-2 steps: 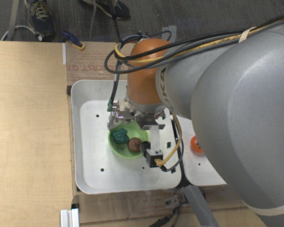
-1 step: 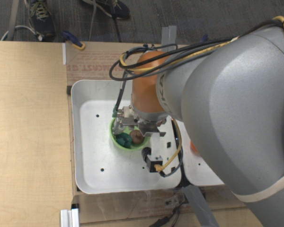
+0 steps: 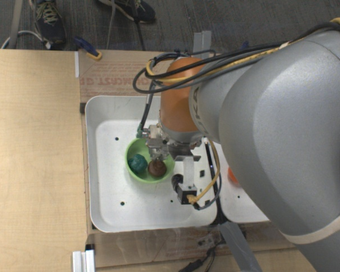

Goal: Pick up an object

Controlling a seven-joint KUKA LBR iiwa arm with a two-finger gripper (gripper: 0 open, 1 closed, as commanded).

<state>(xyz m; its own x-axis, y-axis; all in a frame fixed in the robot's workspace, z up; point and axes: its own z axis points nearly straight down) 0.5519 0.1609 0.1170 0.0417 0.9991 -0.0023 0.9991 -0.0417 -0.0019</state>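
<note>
reaching down into the left white bin (image 3: 105,208) on the desk (image 3: 34,152), the hand (image 3: 156,152) sits over a green bowl (image 3: 137,175). inside the bowl lie a teal ball (image 3: 137,163) and a brown round object (image 3: 156,169), the hand just above the brown one. how far the hand is open, i cannot tell.
</note>
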